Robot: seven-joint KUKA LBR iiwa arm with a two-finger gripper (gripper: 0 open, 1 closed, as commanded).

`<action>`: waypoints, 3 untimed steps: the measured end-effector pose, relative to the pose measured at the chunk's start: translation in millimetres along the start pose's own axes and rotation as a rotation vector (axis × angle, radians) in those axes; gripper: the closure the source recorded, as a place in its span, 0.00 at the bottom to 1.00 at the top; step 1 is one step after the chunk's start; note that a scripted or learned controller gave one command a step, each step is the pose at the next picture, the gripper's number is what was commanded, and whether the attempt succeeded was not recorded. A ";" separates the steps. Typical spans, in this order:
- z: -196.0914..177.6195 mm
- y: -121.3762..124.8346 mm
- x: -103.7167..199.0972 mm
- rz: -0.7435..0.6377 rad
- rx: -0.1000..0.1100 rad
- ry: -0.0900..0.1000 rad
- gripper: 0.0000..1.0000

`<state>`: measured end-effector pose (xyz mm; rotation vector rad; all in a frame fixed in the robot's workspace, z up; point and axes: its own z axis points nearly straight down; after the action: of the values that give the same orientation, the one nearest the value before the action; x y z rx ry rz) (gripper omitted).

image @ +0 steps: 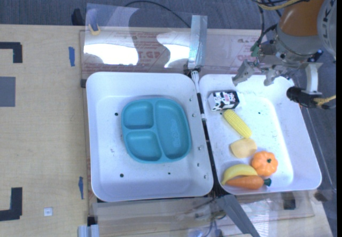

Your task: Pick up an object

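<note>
The hand point(255, 77) hangs open and empty at the right bin's point(304, 140) upper edge. Nearest, upper left in that bin, the small carton point(223, 100) looks light and stiff; its flat sides suit pinching.

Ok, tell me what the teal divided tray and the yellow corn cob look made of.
Teal divided tray: likely moulded plastic, smooth with a slight sheen, one uniform colour, rounded compartment walls. Yellow corn cob: probably toy plastic or rubber; flat even yellow with a matte look, though the kernel texture is too small to judge.
</note>
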<state>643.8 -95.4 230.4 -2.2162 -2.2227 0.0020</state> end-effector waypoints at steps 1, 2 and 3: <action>9.1 23.5 10.1 0.232 -0.006 -0.002 0.00; 9.4 23.3 90.9 0.245 -0.001 0.002 0.00; 47.7 -72.3 61.6 0.288 0.002 -0.001 0.00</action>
<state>571.2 -33.9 183.0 -2.5120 -1.8818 0.0064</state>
